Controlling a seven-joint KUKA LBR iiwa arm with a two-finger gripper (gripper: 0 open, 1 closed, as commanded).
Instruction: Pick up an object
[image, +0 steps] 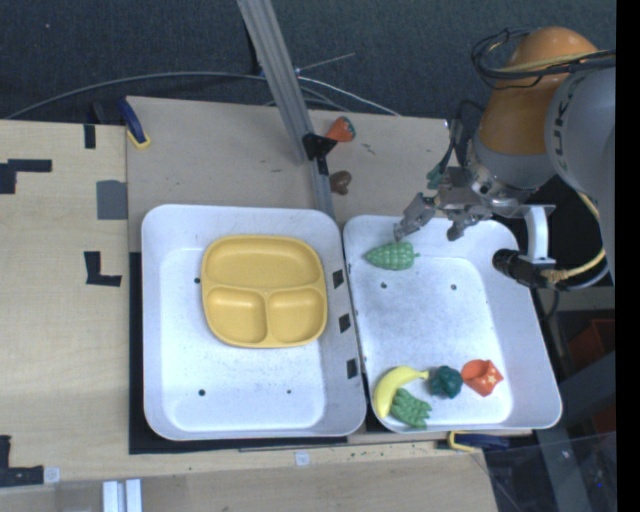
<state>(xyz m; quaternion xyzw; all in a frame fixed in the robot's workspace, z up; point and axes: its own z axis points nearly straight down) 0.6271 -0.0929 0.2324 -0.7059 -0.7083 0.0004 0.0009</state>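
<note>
In the right bin (520, 330), a green bumpy toy (390, 257) lies near the far-left corner. Along the near edge sit a yellow banana (393, 384), a light green leafy piece (410, 408), a dark green broccoli (446, 381) and an orange-red pepper (482, 376). My gripper (435, 222) hangs over the bin's far rim, just up and right of the green bumpy toy. It is open, its fingers spread, with nothing between them. One fingertip (408, 225) is close to the toy's top.
The left bin (170, 330) holds a yellow divided plate (265, 290). A grey metal pole (285, 80) slants across the back between the bins, with a small orange item (342, 128) and a brown one (341, 182) beside it on the bench.
</note>
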